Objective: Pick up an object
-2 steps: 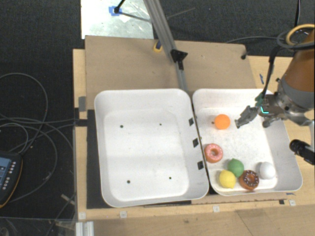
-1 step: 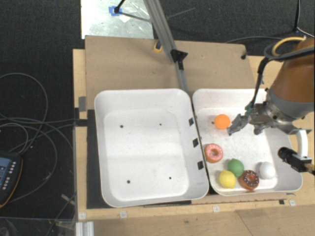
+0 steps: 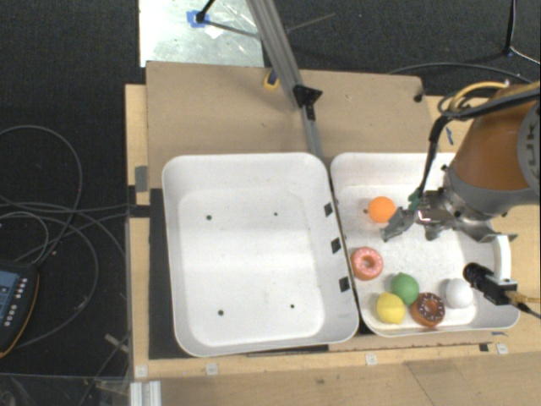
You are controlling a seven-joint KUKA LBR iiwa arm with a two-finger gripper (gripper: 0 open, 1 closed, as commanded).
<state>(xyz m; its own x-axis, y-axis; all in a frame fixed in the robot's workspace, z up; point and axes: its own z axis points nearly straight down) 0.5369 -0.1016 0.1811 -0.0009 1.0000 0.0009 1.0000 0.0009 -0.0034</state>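
Six items sit in my right bin (image 3: 355,176), namely an orange ball (image 3: 381,208), pink donut (image 3: 367,263), green ball (image 3: 406,287), yellow lemon (image 3: 390,308), chocolate donut (image 3: 428,309) and white ball (image 3: 459,293), while my gripper (image 3: 414,224) hangs spread wide, holding nothing, just beside the orange ball.

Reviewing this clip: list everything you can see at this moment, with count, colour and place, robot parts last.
Bins: two, white, side by side on the bench; all the loose objects lie in the right one.
Orange ball: one, orange, upper part of the right bin, just left of the claw.
Pink donut: one, pink, near the right bin's left wall.
Green ball: one, green, lower part of the right bin.
Yellow ball: one, yellow, by the right bin's front wall.
Brown donut: one, brown, right of the yellow ball.
White ball: one, white, right of the brown donut.
Arm: one, grey with orange band, over the right bin.
Claw: one, dark, fingers spread, holding nothing.
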